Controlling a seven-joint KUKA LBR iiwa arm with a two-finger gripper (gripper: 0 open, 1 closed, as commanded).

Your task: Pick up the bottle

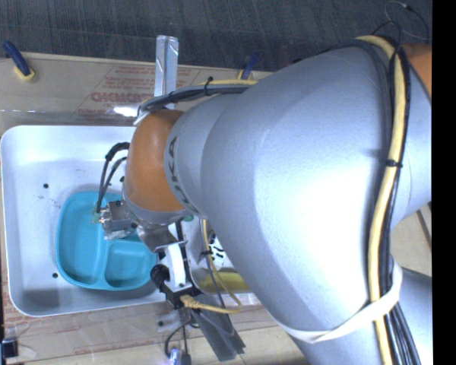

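Observation:
The grey arm with its orange band [153,175] covers most of the view and reaches down into the left white bin [30,166]. My gripper [120,223] hangs over a blue two-part dish [80,245] lying in that bin's near half. Under the arm, at the left edge of the right bin, an olive-yellow rounded piece [222,282] peeks out; it may be the bottle, but most of it is hidden. A scrap of white with black marks [216,251] shows just above it.
The left bin's far half is bare white floor. A cardboard sheet [114,90] lies behind the bins, with blue clamps [17,59] at its back edge and a metal upright [166,67]. The arm hides nearly all of the right bin.

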